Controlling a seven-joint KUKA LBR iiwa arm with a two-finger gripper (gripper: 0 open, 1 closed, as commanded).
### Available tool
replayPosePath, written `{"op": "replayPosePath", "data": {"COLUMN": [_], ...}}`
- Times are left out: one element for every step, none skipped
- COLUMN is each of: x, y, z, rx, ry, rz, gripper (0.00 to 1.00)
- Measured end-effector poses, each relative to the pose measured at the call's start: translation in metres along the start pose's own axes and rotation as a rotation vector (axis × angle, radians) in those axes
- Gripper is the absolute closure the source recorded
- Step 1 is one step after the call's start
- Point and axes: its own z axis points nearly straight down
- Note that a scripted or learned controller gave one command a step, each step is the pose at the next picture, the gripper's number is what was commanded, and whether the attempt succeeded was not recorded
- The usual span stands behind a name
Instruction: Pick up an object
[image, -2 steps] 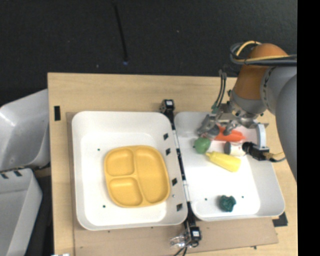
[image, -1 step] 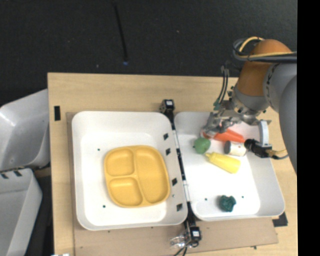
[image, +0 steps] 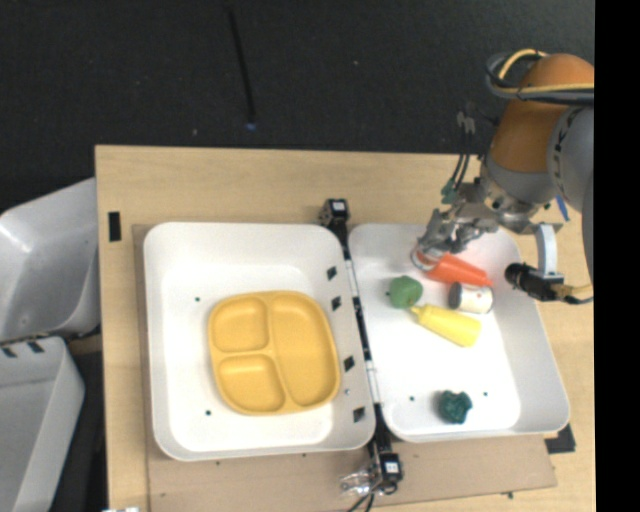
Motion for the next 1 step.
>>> {"op": "replayPosePath", "data": {"x": [-0.0054], "y": [-0.0012], "z": [-0.0645], "rx": [-0.002], "ry": [-0.001], "rz": [0.0], "gripper": [1.0]}}
